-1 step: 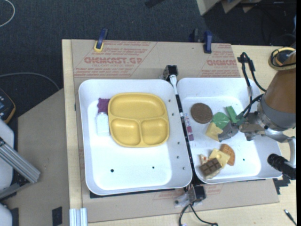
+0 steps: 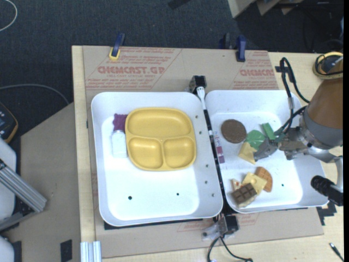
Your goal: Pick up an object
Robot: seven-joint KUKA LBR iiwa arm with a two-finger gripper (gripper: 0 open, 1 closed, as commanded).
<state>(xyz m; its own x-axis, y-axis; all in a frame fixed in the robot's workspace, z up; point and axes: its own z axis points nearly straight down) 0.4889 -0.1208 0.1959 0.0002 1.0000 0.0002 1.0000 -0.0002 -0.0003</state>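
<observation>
Nearest the camera, along the front wall of the right white bin (image 2: 305, 201), lie a brown waffle-patterned toy chocolate bar (image 2: 243, 192), a pale yellow wedge (image 2: 253, 180) and a tan toy biscuit (image 2: 264, 176). Farther back in that bin sit a round brown disc (image 2: 233, 130), a light green flat piece (image 2: 254, 138) and a dark green block (image 2: 267, 130). The claw (image 2: 265, 149) is low over the bin, just beside the green piece and a yellow piece (image 2: 247, 154); whether it is open or closed I cannot tell. This looks like the reach-in step, nothing visibly gripped. Next it should settle on one piece, close and lift. Left white bin (image 2: 103, 162) holds a yellow sectioned plastic tray (image 2: 161, 138), a purple item (image 2: 119, 122) and a small white bottle (image 2: 118, 143) on the table (image 2: 87, 81)
</observation>
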